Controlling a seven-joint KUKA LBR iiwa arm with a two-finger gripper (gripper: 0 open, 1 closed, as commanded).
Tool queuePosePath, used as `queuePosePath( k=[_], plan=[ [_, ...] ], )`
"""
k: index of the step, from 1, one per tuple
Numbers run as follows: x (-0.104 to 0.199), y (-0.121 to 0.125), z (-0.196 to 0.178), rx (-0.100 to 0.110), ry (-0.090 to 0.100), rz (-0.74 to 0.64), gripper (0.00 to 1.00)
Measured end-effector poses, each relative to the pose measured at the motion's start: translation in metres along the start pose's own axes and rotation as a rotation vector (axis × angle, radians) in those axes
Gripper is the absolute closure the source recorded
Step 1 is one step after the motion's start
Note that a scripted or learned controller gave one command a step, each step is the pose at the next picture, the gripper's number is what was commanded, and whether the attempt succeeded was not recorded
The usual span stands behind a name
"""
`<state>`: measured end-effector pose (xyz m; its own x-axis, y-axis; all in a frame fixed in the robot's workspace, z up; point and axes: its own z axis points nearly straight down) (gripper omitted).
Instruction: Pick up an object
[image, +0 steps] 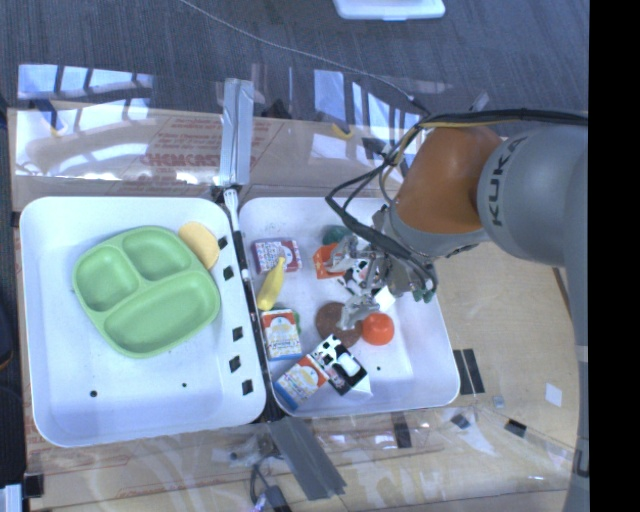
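Black-and-white carton (341, 365) nearest, brown disc (329, 318) and orange ball (377, 328) crowding the hand (362, 292), grip perhaps unreadable.

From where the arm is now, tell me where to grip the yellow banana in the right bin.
Grip the banana across its narrow middle, coming straight down. It lies flat and slim, its long axis running up and down the view, close to the bin's left wall, so probably close the fingers across its width.

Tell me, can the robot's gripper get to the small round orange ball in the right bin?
Probably yes. The gripper hovers just above and left of the small round orange ball, whose top is bare; a brown round piece beside it leaves little side room.
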<state>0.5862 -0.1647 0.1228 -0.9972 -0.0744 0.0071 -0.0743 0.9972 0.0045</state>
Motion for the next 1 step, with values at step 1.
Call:
queuePosePath(
  k=[1],
  plan=[
    [0.0321,0.0245,0.0170,0.006,-0.011,-0.044,0.00]
  ],
)
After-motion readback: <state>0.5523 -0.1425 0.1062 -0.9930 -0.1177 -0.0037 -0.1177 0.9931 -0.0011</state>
